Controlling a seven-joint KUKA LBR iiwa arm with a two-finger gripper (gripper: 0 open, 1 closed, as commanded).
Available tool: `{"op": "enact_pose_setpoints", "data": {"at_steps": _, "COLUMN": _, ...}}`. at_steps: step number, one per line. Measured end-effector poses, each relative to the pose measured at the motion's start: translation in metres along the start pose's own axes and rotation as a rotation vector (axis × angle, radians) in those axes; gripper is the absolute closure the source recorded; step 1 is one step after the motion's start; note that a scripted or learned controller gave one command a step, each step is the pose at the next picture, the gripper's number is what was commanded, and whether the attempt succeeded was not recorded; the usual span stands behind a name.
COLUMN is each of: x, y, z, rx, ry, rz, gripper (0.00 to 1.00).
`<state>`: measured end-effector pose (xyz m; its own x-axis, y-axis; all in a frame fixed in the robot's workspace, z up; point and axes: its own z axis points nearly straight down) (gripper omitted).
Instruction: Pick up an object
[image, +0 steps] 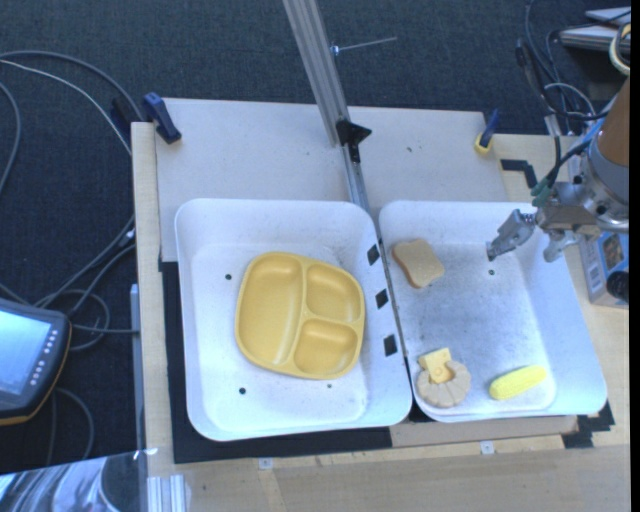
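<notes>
The right bin (560, 300) holds three toy foods. A tan bread slice (417, 263) lies near its upper left. At the front edge sits a round tan biscuit with a yellow piece on top (442, 378). A yellow corn cob (518, 381) lies to the right of the biscuit. My gripper (528, 241) hangs over the bin's upper right part, to the right of the bread and apart from it. Its fingers (505, 238) are spread open with nothing between them.
The left bin (200, 300) carries a yellow divided plate (300, 315). A metal pole (325, 70) slants down to the divider between the bins. Clamps sit at the bench's back corners, and cables trail at the far right.
</notes>
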<state>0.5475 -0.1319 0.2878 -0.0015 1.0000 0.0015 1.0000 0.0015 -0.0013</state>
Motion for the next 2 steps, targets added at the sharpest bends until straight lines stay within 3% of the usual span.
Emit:
{"op": "enact_pose_setpoints", "data": {"at_steps": 1, "x": 0.0, "y": 0.0, "z": 0.0, "rx": -0.001, "ry": 0.0, "rz": 0.0, "gripper": 0.0}}
{"op": "enact_pose_setpoints", "data": {"at_steps": 2, "x": 0.003, "y": -0.009, "z": 0.047, "rx": 0.005, "ry": 0.001, "rz": 0.001, "gripper": 0.0}}
